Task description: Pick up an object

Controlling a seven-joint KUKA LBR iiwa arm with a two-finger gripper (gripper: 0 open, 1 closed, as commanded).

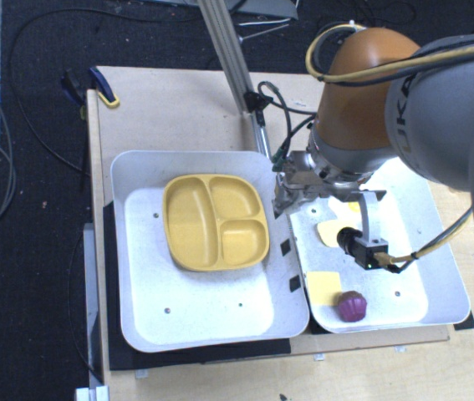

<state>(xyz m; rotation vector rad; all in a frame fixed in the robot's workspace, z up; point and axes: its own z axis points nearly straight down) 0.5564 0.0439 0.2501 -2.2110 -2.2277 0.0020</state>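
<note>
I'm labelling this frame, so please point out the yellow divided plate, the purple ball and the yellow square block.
yellow divided plate (216,221): camera view, centre divider.
purple ball (352,306): camera view, top.
yellow square block (323,288): camera view, flat face.

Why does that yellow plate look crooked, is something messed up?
Nothing is broken or spilled. The yellow divided plate just sits turned at a slight angle in the left bin. The purple ball and yellow block rest tidily in the right bin.

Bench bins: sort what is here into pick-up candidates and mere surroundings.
Candidates: purple ball, yellow square block, pale yellow piece, yellow divided plate.

Surroundings: left bin, right bin, metal pole, floor cables.
</note>
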